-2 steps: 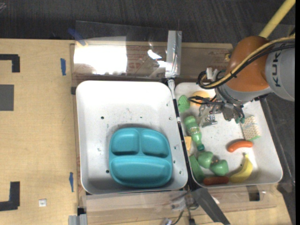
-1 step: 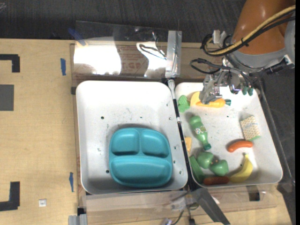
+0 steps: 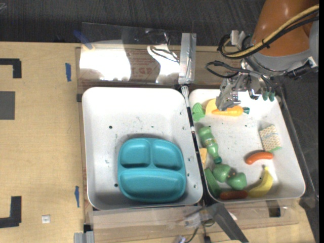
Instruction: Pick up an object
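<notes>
My gripper [image 3: 228,99] hangs over the back left part of the right bin [image 3: 291,151], directly above an orange carrot [image 3: 229,112] with a green tip that lies on the bin floor. A yellow piece [image 3: 209,107] and a green piece [image 3: 197,112] lie just left of the carrot. Whether the gripper touches the carrot is unclear from this angle. Elsewhere in this bin are a red chili [image 3: 259,157], a yellow banana [image 3: 263,182] and a pale checkered block [image 3: 270,135].
A string of green items [image 3: 207,142] runs down the right bin's left wall to green vegetables [image 3: 225,175] and a red item [image 3: 233,195] at the front. The left bin [image 3: 101,115] holds a teal divided plate [image 3: 151,170]. Clear plastic sheeting [image 3: 131,59] lies behind the bins.
</notes>
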You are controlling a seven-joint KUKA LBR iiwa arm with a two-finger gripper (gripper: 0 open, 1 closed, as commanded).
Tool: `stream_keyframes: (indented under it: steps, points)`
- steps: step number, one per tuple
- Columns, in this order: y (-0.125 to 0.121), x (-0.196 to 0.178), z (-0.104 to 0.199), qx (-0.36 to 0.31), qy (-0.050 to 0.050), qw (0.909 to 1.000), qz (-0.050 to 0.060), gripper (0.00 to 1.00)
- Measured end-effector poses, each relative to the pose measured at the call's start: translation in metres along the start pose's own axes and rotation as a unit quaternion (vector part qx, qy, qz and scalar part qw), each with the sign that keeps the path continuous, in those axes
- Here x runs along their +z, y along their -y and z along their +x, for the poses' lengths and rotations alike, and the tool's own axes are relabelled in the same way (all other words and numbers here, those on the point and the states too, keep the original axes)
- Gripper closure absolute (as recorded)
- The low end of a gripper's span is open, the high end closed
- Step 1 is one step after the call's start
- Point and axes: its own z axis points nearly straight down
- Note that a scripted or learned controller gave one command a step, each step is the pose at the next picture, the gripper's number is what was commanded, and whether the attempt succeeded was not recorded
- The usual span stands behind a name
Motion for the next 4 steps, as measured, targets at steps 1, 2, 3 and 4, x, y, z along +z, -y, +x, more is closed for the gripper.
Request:
stream_keyframes:
  steps: [1, 2, 3, 4]
  points:
    - [0.052, -0.002, -0.044, 0.013, -0.004, 0.9999, 0.002, 1.00]
    - [0.050, -0.017, -0.047, 0.012, 0.002, 0.9999, 0.002, 1.00]
    - [0.053, 0.037, 0.020, 0.074, -0.007, 0.9972, 0.001, 1.00]
    - [0.053, 0.168, 0.019, 0.071, -0.003, 0.9975, 0.002, 1.00]
